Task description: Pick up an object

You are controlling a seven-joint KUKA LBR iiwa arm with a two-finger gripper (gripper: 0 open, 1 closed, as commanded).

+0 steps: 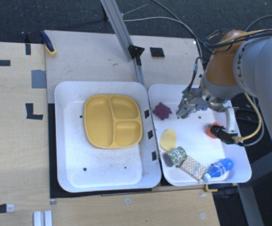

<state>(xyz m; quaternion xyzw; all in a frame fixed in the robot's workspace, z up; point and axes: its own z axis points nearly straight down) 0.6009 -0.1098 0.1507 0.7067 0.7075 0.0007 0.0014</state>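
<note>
- Dark carpet runs along the top of the camera view, and below it a pale wooden bench carries two shallow white bins side by side.
- Bits of black and grey tape sit on the wood at the left, too small for me to read any writing on them.
- Inside the left bin lies a yellow compartment tray, flat, near the bin's middle.
- My arm comes in from the right, grey with the orange band above the wrist, over the right bin.
- My gripper hangs above the bin's upper part, just right of a purple object; whether it is spread or pressed together I cannot tell.
- Nothing shows between its tips.
- Lower in that bin lie a yellow disc, a green-and-white can, a patterned packet and a blue bottle, close together.
- Print on the can and packet is too blurred to read.
</note>
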